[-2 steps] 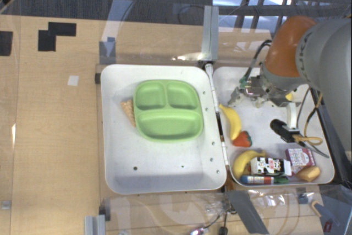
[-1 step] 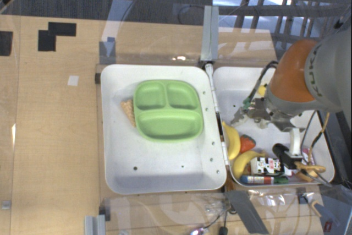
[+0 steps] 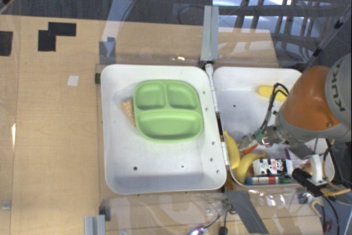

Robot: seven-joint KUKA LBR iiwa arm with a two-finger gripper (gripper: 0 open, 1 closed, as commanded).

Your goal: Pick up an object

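- Camera view: the arm (image 3: 311, 104) reaches in from the right edge over the right bin (image 3: 242, 85); its claw (image 3: 263, 137) hangs low in the bin, and its state cannot be told.
- A banana (image 3: 237, 156) lies just left of and below the claw, against the bin's left wall.
- A green tray (image 3: 166, 110) sits in the left bin (image 3: 159, 173).

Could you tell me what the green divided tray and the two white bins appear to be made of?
Green three-compartment tray: probably moulded plastic, matte, with rounded edges and even colour. Shallow white bins: likely plastic too, smooth and slightly glossy, with soft rounded corners.
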